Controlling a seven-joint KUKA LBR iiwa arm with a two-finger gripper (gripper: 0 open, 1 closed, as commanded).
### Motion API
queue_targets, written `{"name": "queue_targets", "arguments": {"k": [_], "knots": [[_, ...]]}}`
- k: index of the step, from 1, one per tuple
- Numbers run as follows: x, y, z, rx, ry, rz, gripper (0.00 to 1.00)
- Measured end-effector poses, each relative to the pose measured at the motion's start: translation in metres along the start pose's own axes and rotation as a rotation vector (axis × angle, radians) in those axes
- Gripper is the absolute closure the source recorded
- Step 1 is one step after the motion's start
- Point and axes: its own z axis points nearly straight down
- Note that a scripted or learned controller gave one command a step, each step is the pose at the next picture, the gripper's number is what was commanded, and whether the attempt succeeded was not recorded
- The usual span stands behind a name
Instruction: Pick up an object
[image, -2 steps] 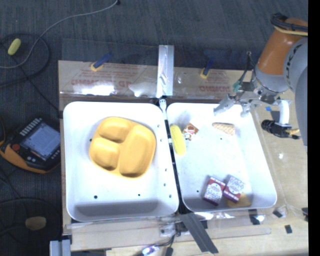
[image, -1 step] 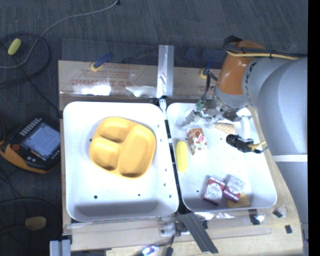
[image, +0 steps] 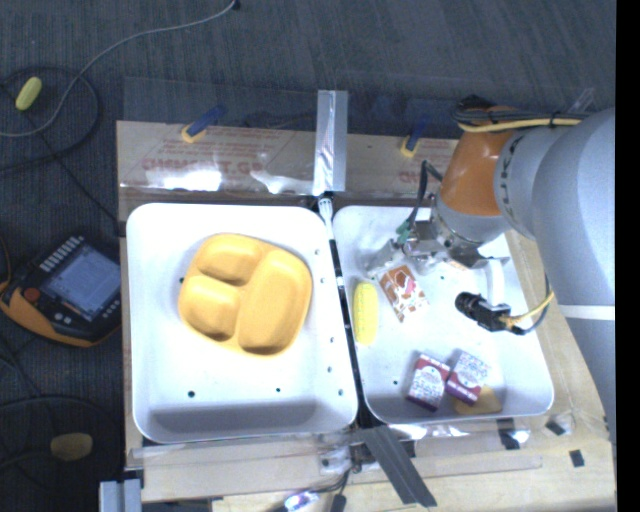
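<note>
My gripper (image: 412, 243) is down in the right bin (image: 520, 385), near its back left part. Just in front of it lies a small red and white snack packet (image: 403, 292). A yellow corn cob (image: 366, 311) rests along the bin's left wall. Two small maroon boxes (image: 428, 383) (image: 468, 371) stand near the bin's front, with an orange item (image: 482, 401) partly hidden behind them. Nothing shows between the gripper and the packet.
The left bin (image: 160, 400) holds a yellow three-section plate (image: 245, 292). A black cable fitting (image: 484, 311) hangs off the arm over the right bin. The grey arm (image: 570, 200) covers the bin's back right corner. A handheld pendant (image: 70, 290) lies left of the bench.
</note>
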Motion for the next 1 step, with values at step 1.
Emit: {"name": "queue_targets", "arguments": {"k": [1], "knots": [[0.0019, 0.0011, -0.0094, -0.001, 0.004, -0.001, 1.0]]}}
